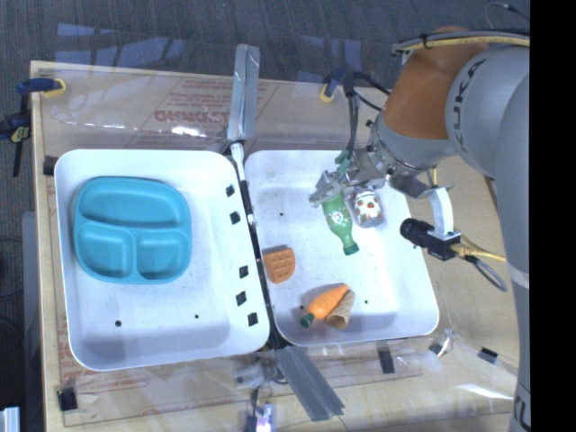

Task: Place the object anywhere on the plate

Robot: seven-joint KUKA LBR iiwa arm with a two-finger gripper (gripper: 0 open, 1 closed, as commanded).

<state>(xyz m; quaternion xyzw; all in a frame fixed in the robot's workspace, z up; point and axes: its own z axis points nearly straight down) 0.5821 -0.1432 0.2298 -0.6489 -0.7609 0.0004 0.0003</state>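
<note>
Two white bins sit side by side on my bench; the blue plate (132, 229) lies in the left one. My gripper (345, 187) is clamped on the green bottle (340, 221) in the right bin (407, 306), near a carrot (323, 302) and waffle (279, 264)

We see a wooden bench (135, 93) w/ 2 shallow white bins side by side on it: left bin (144, 327) & right bin (405, 309), touching at center. Blue clamp (40, 85) at bench's far-left corner.
</note>
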